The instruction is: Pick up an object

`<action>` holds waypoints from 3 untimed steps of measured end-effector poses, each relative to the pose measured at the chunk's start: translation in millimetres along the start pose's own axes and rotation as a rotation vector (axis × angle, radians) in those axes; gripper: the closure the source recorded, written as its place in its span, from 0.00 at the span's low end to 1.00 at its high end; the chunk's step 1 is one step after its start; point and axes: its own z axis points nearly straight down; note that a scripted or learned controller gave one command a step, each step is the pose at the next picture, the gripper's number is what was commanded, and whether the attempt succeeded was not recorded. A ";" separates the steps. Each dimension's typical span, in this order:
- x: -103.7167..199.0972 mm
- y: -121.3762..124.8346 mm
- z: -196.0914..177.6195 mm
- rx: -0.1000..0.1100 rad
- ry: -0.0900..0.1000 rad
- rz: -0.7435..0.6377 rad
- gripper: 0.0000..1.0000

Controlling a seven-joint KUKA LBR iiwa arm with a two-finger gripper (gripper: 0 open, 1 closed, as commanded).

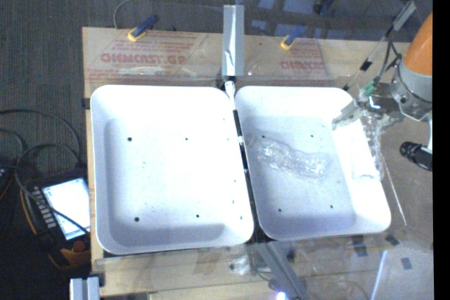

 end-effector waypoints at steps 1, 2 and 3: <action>17.0 71.3 95.2 0.000 0.001 -0.015 1.00; 79.3 81.9 118.8 0.002 -0.012 0.115 1.00; 117.4 77.7 118.6 -0.002 -0.015 0.185 1.00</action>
